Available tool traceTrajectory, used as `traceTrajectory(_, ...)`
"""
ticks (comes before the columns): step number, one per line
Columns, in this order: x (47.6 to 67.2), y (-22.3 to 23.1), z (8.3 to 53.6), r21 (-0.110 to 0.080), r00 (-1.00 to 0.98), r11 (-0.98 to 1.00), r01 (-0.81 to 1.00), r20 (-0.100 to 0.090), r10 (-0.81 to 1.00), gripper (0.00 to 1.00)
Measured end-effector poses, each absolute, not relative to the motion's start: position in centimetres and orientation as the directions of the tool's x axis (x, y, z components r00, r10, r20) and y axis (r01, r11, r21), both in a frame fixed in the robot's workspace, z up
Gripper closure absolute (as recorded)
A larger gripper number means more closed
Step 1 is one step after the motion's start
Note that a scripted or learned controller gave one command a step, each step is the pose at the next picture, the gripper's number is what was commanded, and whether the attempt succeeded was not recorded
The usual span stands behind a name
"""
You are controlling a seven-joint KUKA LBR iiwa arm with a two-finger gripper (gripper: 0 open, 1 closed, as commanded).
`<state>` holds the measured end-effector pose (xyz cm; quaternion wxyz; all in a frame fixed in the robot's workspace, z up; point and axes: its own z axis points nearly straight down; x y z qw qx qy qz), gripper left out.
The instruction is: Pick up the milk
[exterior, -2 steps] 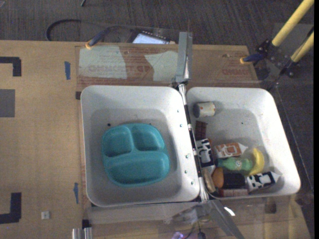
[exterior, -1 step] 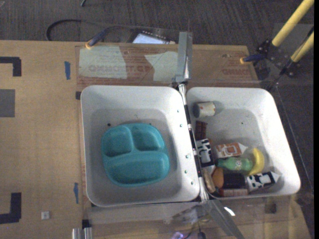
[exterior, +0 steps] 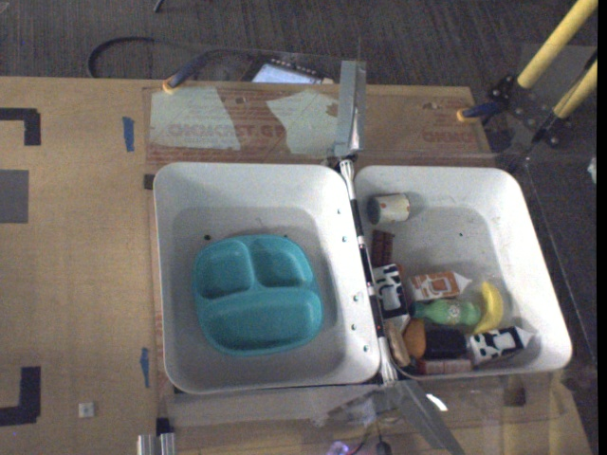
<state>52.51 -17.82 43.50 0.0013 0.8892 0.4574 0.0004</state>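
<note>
Where right bin [exterior: 531, 207] crowds with groceries, cow-patterned milk carton [exterior: 497, 345] lies at near right corner, beside banana [exterior: 489, 303]; teal divided tray [exterior: 256, 294] in left bin [exterior: 180, 207].

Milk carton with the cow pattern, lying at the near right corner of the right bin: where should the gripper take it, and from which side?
The milk carton lies on its side, hemmed by the banana and green bottle. Probably best to come straight down and close across its narrow body near the middle, since the bin wall crowds a sideways approach.
</note>
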Motion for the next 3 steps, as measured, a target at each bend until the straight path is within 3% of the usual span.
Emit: traceTrajectory(3, 52.9, -17.6, 46.6, 0.011, 0.574, -0.574, 0.819, -0.003, 0.819, 1.00)
